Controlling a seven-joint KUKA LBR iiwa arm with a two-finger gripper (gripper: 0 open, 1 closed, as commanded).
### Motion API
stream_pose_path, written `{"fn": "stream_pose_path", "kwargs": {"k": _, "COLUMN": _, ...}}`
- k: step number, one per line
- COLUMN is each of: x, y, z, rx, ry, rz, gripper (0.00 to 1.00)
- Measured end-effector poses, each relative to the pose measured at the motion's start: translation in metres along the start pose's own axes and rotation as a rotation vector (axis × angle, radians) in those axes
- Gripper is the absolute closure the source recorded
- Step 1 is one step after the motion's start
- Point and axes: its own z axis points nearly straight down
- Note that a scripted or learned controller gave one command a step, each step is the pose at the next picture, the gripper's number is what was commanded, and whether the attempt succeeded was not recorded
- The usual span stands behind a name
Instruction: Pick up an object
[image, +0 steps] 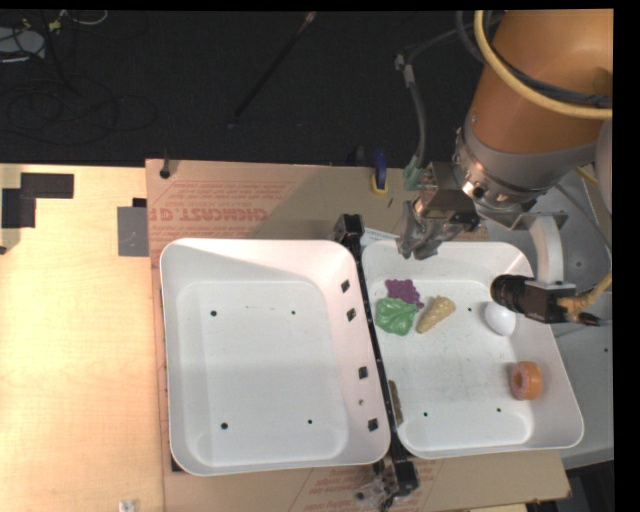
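Whether our jaws stand apart or together we cannot tell; the gripper is a dark cluster at the far rim of the right bin, and nothing shows between its tips. We hang it above the bin's far left corner, with the orange band of our arm rising behind it at upper right.

Below it, on the bin floor, we see three small things bunched together: a purple grape-like cluster, a green leafy piece touching its near side, and a tan cone-shaped piece just to the right of both. Farther right lies a white egg-shaped object, against a dark cylindrical part that juts in over the bin's right edge. An orange ring-like object sits apart, nearer the bin's near right corner.

Beside it, the left bin adjoins across a black divider.
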Motion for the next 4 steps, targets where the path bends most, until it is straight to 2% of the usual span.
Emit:
{"fn": "stream_pose_path", "kwargs": {"k": 1, "x": 0.052, "y": -0.037, "z": -0.035, "rx": 0.011, "ry": 0.0, "rz": -0.002, "gripper": 1.0}}
{"fn": "stream_pose_path", "kwargs": {"k": 2, "x": 0.086, "y": -0.012, "z": -0.015, "rx": 0.014, "ry": -0.002, "rz": 0.0, "gripper": 1.0}}
{"fn": "stream_pose_path", "kwargs": {"k": 3, "x": 0.035, "y": -0.07, "z": 0.111, "rx": 0.029, "ry": -0.005, "rz": 0.009, "gripper": 1.0}}
{"fn": "stream_pose_path", "kwargs": {"k": 4, "x": 0.064, "y": -0.057, "z": 0.038, "rx": 0.007, "ry": 0.001, "rz": 0.0, "gripper": 1.0}}
